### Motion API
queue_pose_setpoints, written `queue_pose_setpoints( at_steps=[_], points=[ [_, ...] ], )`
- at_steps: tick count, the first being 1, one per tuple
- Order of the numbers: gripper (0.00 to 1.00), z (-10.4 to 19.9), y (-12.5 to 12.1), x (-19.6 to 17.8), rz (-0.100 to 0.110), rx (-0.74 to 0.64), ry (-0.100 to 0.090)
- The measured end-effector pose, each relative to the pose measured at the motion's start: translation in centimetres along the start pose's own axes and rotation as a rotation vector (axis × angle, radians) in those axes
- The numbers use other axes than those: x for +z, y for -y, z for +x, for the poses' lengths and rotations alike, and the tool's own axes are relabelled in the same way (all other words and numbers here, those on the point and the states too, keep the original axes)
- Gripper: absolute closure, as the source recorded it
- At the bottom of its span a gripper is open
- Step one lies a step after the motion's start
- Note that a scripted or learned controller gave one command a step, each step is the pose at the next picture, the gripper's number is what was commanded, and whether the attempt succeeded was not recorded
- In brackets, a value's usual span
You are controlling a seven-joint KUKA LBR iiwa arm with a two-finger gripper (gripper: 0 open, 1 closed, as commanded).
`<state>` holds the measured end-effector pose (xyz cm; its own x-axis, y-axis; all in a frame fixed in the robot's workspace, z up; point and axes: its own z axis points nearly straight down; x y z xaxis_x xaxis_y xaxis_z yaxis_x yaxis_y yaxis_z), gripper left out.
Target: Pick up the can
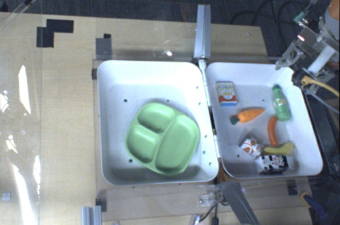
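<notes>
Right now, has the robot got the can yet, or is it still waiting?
Nothing looks done yet. The can lies on its side near the front of the right bin, next to a banana and a small carton, with nothing gripping it. The arm sits up at the bin's far right corner, well away from the can. Everything is left: reach over, come down, grab the can and lift it.
</notes>
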<state>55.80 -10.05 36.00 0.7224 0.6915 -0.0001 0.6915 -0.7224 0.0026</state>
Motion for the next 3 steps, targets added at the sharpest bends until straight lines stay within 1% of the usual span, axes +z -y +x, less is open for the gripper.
queue_pose_setpoints(
  at_steps=[1, 2, 3],
  points=[
    [0.00, -1.6, 2.5, 18.0, 0.007, -0.052, 0.002],
    [0.00, -3.4, 3.8, 11.5, 0.003, -0.012, 0.001],
    [0.00, -7.9, 2.0, 22.9, 0.005, 0.028, 0.000]
  ],
)
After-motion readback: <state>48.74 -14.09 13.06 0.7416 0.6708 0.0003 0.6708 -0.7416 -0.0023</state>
